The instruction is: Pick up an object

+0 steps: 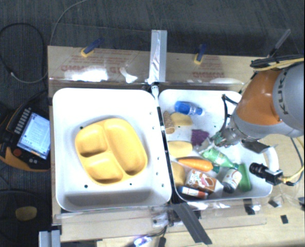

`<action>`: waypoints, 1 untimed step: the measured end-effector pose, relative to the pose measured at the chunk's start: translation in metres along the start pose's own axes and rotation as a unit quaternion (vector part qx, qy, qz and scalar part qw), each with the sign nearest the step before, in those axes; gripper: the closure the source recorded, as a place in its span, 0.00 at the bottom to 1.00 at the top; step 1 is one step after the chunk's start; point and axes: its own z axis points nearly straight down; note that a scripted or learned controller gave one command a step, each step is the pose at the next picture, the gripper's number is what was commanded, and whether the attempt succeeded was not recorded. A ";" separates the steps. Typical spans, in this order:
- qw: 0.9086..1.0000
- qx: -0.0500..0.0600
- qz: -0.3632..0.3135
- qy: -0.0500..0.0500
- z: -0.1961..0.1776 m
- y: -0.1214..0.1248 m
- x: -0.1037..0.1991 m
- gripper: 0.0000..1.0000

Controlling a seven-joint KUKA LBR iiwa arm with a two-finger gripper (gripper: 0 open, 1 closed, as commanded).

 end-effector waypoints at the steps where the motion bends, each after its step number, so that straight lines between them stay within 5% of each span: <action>1: 0.999 0.010 0.032 -0.004 -0.071 0.068 0.027 1.00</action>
